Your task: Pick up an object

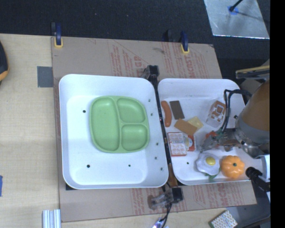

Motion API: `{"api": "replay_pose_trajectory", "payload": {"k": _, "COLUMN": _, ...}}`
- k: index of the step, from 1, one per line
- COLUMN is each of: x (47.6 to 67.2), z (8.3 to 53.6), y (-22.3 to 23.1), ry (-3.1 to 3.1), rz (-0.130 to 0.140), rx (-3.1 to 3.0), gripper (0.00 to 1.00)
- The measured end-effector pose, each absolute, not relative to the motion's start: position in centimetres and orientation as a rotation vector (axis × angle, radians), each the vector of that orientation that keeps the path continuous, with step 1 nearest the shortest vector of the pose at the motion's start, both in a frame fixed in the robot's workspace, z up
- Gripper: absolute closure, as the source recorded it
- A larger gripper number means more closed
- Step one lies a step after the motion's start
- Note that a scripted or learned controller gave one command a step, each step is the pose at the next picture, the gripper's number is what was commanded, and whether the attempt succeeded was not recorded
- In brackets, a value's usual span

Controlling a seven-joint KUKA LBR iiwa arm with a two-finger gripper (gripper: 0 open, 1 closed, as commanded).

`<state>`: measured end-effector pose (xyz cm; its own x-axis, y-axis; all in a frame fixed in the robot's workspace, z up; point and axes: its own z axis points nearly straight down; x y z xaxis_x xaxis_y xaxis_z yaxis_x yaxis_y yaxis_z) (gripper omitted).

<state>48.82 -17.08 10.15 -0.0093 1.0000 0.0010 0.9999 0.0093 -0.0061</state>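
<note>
1. I take the fried egg toy [208, 164] in the right bin [190, 85] as my landmark; nothing looks lifted yet, so the pick is not done.
2. The pumpkin [232, 167] sits just beside the egg, toward the arm [256, 120].
3. The gripper [217, 139] hangs just above the egg; whether it is wide or narrow I cannot tell.
4. Left: descend, grasp, raise.
</note>
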Motion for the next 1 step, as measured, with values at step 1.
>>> {"api": "replay_pose_trajectory", "payload": {"k": 1, "x": 53.36, "z": 9.16, "y": -17.11, "ry": -2.231, "rz": 0.001, "rx": -2.213, "gripper": 0.00}}
